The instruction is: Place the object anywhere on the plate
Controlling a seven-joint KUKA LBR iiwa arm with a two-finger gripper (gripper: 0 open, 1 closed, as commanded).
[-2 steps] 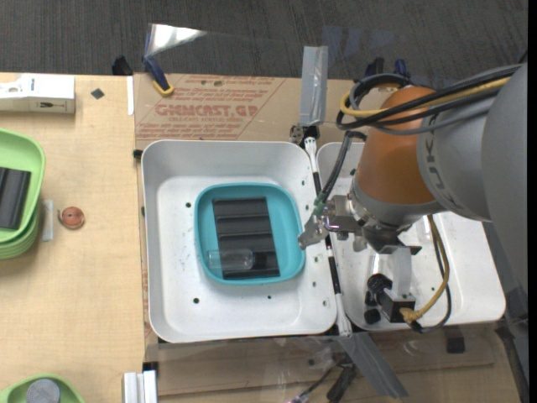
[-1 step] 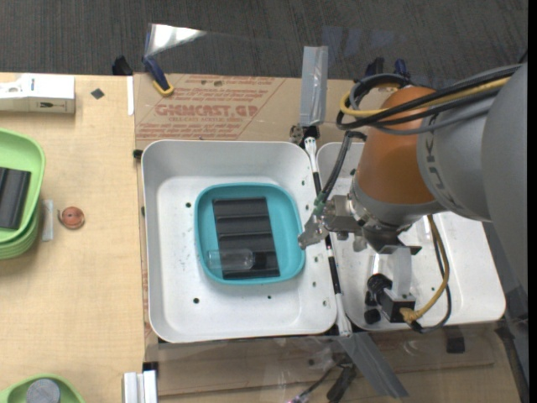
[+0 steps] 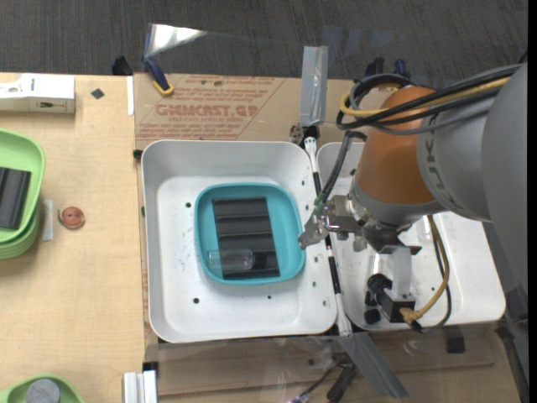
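One counter [image 3: 84,309] carries two shallow white bins, and the grey arm [image 3: 453,149] is hung over the one to the right of the plate [image 3: 204,225]. The teal plate is seated in the middle of the left bin [image 3: 168,267]. The right bin [image 3: 478,275] is largely covered by the arm's wrist.

The gripper [image 3: 331,225] is seen just beyond the plate's right rim, above the wall shared by the bins. It cannot be told whether the jaws are spread, pressed together or pinching anything, as they are masked from above.

A black ribbed block [image 3: 243,217] is laid across most of the plate, its ribs running from the plate's left side to its right. A small clear tube [image 3: 231,260], judged to be the task's thing, is found on the plate's near left part, on the block, with its long axis along the ribs. From the gripper it lies to the left and slightly nearer the camera, so placement is judged already achieved.
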